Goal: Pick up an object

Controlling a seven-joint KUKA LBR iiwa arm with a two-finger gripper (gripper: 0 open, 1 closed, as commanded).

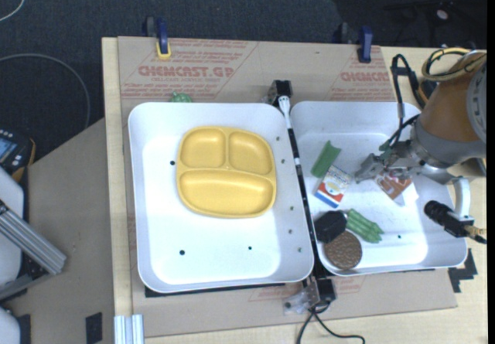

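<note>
Your gripper sits low in the right bin, right beside a small brown packet at its 4 o'clock; whether it is gripping anything, you cannot tell. Centre over the packet before lifting, and steer clear of the red-and-blue card at 8 o'clock.

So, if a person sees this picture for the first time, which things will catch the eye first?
Most likely the yellow divided plate, lying alone in the left bin. Next, the grey arm with its orange band reaching in from the right, its pincer low over the right bin, beside a red and white packet, green pieces and a round brown lid.
</note>
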